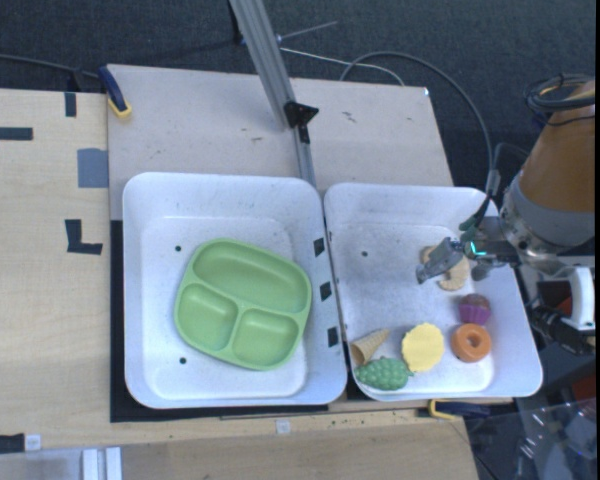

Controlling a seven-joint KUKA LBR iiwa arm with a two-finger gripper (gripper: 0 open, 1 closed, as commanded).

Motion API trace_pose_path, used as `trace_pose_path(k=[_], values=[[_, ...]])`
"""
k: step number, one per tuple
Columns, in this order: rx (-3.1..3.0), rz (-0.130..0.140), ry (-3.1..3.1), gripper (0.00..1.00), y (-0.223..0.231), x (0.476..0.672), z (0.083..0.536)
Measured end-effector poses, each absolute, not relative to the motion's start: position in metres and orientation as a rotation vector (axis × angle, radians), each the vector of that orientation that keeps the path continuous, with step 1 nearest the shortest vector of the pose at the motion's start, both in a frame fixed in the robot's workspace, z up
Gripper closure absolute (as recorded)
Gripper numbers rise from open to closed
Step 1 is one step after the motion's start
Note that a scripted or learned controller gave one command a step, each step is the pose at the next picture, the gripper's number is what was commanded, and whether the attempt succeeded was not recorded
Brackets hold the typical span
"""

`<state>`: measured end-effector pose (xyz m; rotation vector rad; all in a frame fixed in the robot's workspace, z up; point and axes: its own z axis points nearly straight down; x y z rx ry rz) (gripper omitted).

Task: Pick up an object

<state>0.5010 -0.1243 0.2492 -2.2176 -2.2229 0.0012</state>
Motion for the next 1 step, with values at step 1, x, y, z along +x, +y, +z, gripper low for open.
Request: trace_pose_path(k=[1], values=[[-2.217,0.007,-2.219,0.0,-0.1226,0.4971,0.2055]])
